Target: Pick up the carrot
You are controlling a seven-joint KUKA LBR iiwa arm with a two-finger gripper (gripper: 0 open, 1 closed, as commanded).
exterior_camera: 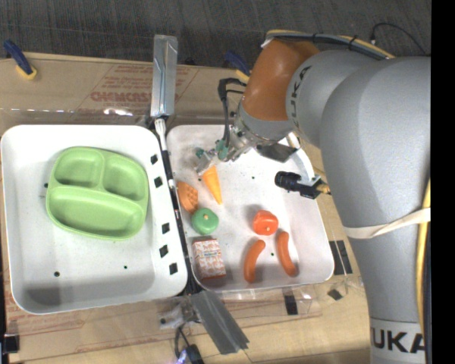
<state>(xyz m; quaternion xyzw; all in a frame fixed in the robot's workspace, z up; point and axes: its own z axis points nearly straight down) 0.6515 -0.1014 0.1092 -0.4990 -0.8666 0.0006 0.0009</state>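
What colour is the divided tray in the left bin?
Light green, plain with no pattern; the divided tray shows clearly in the camera view, lying in the left bin.

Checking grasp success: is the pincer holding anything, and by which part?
Cannot tell. The pincer sits just above the carrot's wide end, but no contact is clear.

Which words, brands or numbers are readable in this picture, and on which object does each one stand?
"UKA": on the grey arm, bottom right; the brand name is cut by the frame edge.
Red print on the cardboard behind the bins: too blurred to read.
Label on the small brown package: too small to read.
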